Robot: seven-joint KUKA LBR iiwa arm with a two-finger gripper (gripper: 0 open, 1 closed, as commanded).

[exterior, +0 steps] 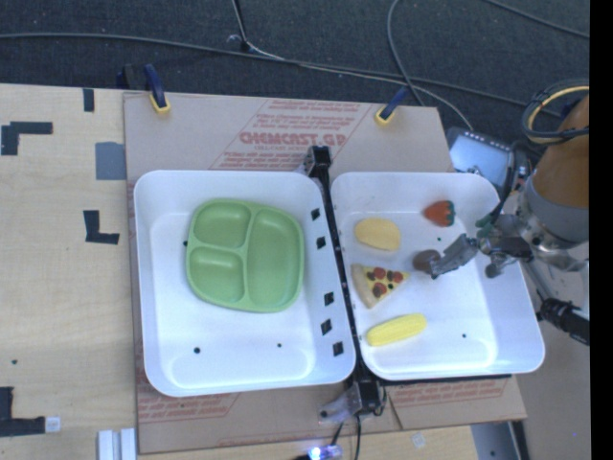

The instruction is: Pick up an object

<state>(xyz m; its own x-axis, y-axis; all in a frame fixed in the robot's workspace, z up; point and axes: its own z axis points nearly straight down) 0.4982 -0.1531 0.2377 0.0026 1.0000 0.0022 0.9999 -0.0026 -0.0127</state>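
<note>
The tool hovers in the right bin near the pizza slice; its spread seems unreadable.

Two white bins, one green divided plate, one strawberry, one pizza slice, one corn cob, one yellow potato-like piece

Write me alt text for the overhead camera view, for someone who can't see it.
A grey robot arm reaches from the right, its gripper over the right bin, among a toy pizza slice, yellow corn, a yellow oval piece and a red strawberry. The left bin holds a green divided plate.
</note>
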